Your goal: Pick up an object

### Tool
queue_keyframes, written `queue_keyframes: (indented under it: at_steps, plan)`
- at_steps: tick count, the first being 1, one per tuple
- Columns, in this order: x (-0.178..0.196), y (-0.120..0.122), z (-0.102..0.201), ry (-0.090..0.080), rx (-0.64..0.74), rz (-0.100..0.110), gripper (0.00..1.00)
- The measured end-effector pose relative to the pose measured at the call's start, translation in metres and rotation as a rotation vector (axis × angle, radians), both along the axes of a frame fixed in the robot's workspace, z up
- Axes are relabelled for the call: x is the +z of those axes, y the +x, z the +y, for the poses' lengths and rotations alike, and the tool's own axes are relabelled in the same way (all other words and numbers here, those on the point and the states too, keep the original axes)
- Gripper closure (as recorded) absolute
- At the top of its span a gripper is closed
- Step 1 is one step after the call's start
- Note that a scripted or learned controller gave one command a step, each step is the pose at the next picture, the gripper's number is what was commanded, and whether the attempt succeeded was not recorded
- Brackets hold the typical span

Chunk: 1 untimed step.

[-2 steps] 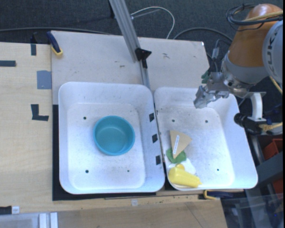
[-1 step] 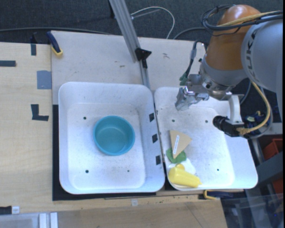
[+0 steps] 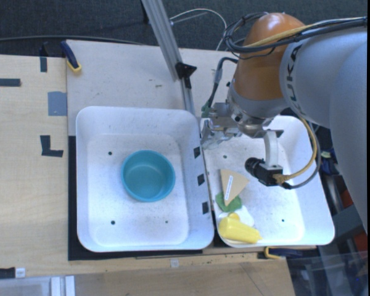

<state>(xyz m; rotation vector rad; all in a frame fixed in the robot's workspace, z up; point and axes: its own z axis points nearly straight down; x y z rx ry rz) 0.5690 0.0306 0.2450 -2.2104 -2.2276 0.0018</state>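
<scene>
Nothing is lifted yet, by the look of it: the pincer (image 3: 217,130) hangs over the upper left corner of the right bin (image 3: 296,227), hard against the wall it shares with the left bin (image 3: 89,165), and whether it is open or closed on anything I cannot tell from up here. The likeliest target, the yellow piece (image 3: 237,229), lies at the lower left of the right bin, well below the pincer, long axis running left to right with its narrow end pointing right, so the approach, the grip and the lift all look left to do. A tan wedge (image 3: 232,184) sits just above the yellow piece with its tip pointing down toward it, and a blue bowl (image 3: 148,176) rests upright in the left bin.
</scene>
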Motion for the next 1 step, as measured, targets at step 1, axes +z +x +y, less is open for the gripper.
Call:
queue_keyframes:
  at_steps: [1]
  plan:
    - [-0.0112,0.0011,0.0559,-0.001,-0.001,0.0,1.0]
